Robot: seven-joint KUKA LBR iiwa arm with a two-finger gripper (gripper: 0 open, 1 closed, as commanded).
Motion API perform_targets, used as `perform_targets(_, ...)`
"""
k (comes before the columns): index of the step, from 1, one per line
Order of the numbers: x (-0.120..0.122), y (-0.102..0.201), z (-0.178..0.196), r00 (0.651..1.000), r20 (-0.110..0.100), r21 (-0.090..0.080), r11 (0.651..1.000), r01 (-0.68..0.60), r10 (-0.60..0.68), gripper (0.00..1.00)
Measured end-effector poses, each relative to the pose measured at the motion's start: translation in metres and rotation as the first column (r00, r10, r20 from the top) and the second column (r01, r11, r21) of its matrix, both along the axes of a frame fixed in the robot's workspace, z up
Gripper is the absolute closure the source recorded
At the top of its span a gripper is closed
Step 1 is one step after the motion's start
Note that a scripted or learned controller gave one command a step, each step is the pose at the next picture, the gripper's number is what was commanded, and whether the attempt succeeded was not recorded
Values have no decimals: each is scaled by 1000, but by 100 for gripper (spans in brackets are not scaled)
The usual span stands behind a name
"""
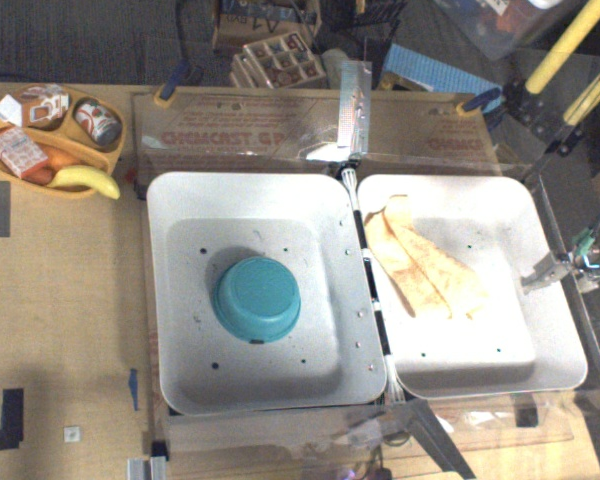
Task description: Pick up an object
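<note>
Nearest, a teal bowl [258, 299] sits upside down in the left bin [180, 208], rim down and awkward to pinch. Beyond, a tan cloth [425, 264] lies flat in the right bin [510, 348]. At that bin's edge the gripper [550, 273] hovers; whether spread or pressed together, I cannot tell.

Teal bowl [258, 299] in left bin [180, 203]; tan cloth [422, 261] in right bin [510, 203].

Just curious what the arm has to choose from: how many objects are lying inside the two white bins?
2. An upturned teal plastic bowl sits in the left shallow white bin; a crumpled tan cloth lies in the right shallow white bin, toward its left side.
</note>
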State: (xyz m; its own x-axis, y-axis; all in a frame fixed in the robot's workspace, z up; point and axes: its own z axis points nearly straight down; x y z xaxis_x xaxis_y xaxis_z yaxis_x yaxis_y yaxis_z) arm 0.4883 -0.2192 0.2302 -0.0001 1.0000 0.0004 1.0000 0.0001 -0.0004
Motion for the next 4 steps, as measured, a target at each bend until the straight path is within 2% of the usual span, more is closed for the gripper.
perform_targets(1,52,72,-57,999,-1,0,999,-42,42,0)
perform_targets(2,47,100,-140,976,12,-5,976,-219,219,0)
perform_targets(3,48,97,-128,977,18,-6,977,-212,212,100)
perform_targets(4,51,156,-44,906,2,-1,906,-424,424,100)
